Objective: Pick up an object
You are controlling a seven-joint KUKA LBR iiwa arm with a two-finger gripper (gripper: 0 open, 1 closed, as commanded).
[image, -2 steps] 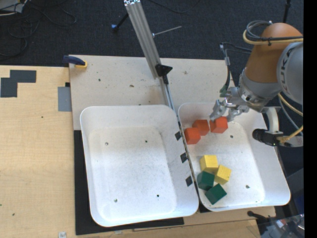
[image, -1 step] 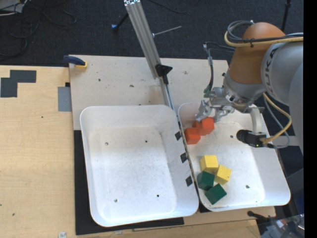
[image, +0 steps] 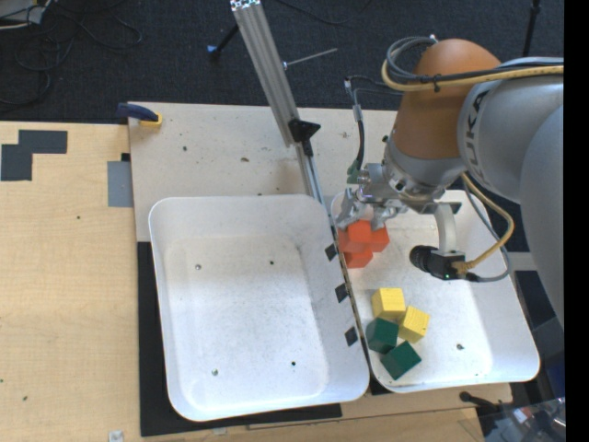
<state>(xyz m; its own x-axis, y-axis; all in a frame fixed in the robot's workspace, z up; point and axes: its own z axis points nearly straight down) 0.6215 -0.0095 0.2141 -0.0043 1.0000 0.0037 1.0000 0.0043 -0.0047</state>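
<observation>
My gripper [image: 366, 212] hangs low over the far left part of the right bin [image: 497, 339], close to the divider between the bins. Directly under it is an orange block [image: 365, 237], with a second orange piece [image: 356, 257] just below and to the left. The gripper's tip meets the top of the upper orange block, and the arm hides how they touch. Nearer the front of the same bin lie two yellow blocks [image: 389, 302] [image: 415, 323] and two green blocks [image: 382, 334] [image: 401, 361], clustered together.
The left bin [image: 239, 311] sits beside the right one, with black clips along the shared rim. A slanted aluminium rail [image: 274, 76] rises behind the bins near the gripper. A blue clamp [image: 138, 113] sits at the bench's far left corner.
</observation>
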